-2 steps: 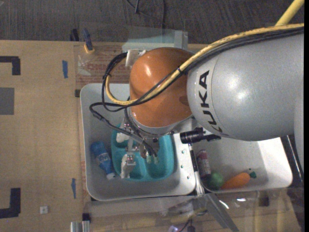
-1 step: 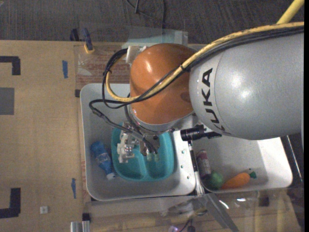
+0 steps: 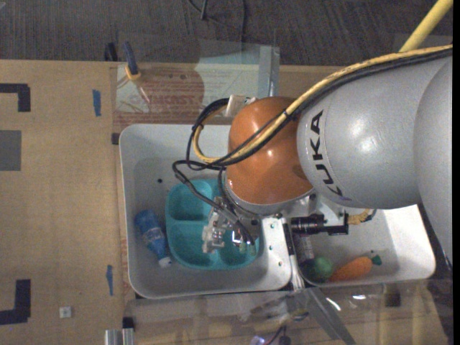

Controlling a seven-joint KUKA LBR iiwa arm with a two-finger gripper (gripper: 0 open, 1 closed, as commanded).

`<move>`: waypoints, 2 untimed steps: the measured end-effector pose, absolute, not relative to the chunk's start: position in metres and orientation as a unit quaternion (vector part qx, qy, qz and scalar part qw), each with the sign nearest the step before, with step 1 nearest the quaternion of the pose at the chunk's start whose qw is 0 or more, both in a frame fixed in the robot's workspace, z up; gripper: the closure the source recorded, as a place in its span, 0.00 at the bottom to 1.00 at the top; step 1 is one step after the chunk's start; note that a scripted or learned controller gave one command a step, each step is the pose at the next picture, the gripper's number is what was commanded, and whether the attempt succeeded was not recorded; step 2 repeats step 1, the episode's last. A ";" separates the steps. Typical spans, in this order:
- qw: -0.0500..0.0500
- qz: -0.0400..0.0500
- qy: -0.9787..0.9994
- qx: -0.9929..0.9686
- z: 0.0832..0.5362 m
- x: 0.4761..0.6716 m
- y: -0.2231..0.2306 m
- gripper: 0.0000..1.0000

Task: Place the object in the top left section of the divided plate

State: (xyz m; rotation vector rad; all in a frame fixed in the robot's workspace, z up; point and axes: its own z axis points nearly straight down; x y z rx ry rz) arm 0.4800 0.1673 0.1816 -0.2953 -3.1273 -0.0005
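Looking down on the bench, and the big grey arm [image 3: 374, 135] swings in from the right, its orange band [image 3: 266, 153] parked right over the middle of the scene. Black and yellow cables [image 3: 208, 139] loop off the wrist and drape over the back wall of the left bin [image 3: 136, 264].

In that left bin sits the teal divided plate [image 3: 190, 228], with 3 sections showing, one larger at the back-left and smaller ones toward the front. The gripper [image 3: 215, 236] hangs directly above the plate, low over the ridge between the sections, its pale metal fingers [image 3: 210, 239] pointing down. How those fingers stand is hard to read from up here; they blur into a pale cluster, so whether they are spread or closed on something I cannot tell. Nothing can be made out clearly between them.

Just beside the plate, on its left, a blue bottle [image 3: 151, 236] lies on its side on the bin floor, its pale cap end toward the front wall, close to the plate's rim.

Over in the right bin [image 3: 410, 264], an orange carrot [image 3: 352, 268] with a green tip lies near the front wall, and a green round thing [image 3: 322, 267] rests just beside it, tucked close to the divider between the 2 bins.
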 end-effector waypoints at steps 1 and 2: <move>0.000 0.000 -1.000 0.014 0.127 0.480 0.100 1.00; 0.000 0.000 -1.000 0.014 0.127 0.480 0.100 1.00</move>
